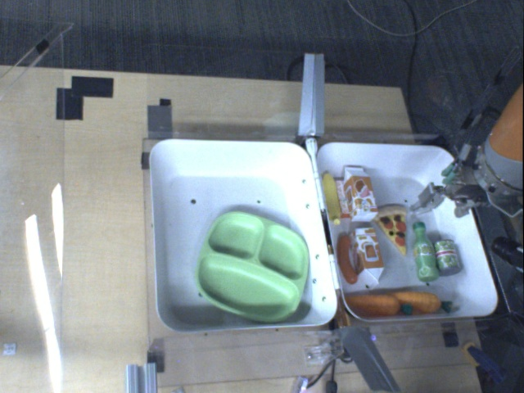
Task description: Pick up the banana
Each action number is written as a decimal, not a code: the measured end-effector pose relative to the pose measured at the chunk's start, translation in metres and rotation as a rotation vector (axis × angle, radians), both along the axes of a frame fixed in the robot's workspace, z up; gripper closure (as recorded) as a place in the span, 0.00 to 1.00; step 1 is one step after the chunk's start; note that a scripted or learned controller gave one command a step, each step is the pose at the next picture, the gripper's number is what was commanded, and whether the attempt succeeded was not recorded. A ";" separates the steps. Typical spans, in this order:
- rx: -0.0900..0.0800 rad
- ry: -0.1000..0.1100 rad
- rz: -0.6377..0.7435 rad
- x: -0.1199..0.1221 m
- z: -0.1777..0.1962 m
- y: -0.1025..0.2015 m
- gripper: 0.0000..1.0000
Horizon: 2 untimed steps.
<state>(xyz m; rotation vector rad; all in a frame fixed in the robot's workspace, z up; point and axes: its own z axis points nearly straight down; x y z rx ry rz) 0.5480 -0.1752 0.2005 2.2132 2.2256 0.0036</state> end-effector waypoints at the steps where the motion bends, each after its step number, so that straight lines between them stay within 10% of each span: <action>1: 0.001 -0.007 -0.173 0.035 -0.113 0.046 0.00; 2: 0.000 -0.008 -0.039 0.009 -0.112 0.037 0.00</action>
